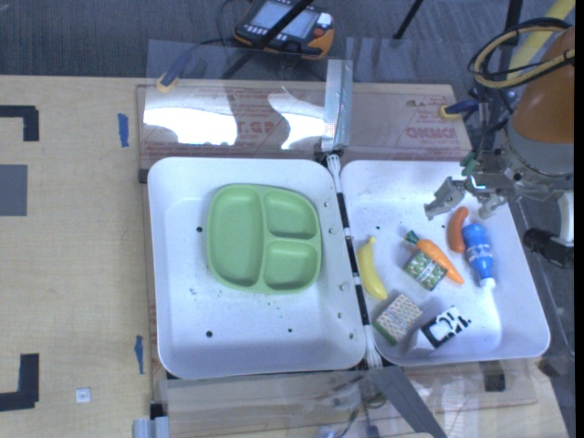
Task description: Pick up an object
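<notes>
Sitting in the left bin, one matte green plate is showing three smooth compartments with rounded corners. Both bins are shallow white plastic, speckled with dark spots, and they are resting side by side on a pale wooden bench marked with blue and black tape; grey carpet is showing behind.

Lying in the right bin are six small things: one curved yellow banana near the divider, one speckled tan block, one green printed box, one slim carrot touching that box, one black-and-white piece and one blue bottle with a white cap.

Hanging over the bin's far right part, the gripper is spreading its two metal fingers wide, grasping nothing; one orange oblong toy is lying just below them, beside the bottle
</notes>
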You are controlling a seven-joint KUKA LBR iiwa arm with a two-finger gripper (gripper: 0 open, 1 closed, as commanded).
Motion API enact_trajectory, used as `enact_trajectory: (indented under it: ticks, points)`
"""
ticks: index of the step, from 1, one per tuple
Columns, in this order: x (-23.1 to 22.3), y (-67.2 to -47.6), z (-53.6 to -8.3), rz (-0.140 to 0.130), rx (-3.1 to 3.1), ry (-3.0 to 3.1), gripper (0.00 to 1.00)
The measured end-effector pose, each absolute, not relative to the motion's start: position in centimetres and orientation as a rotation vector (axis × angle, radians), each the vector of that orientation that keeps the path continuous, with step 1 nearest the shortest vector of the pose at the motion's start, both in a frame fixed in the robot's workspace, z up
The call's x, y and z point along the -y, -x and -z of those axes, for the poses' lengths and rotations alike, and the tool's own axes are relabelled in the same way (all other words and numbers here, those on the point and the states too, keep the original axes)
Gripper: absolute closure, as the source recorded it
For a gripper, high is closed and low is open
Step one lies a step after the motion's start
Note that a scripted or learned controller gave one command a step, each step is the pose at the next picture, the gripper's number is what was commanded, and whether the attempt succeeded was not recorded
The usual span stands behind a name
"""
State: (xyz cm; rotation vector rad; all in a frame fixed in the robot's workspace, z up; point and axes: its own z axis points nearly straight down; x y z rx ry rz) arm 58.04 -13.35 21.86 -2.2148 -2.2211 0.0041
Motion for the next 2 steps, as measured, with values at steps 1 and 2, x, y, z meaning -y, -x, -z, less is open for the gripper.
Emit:
enact_trajectory:
  ticks: [1,2]
  points:
    - [13.4,-58.0,-21.9,-0.004,2.221,2.215,0.0]
    - [11.4,-51.8,-18.1,-0.002,2.604,1.747,0.0]
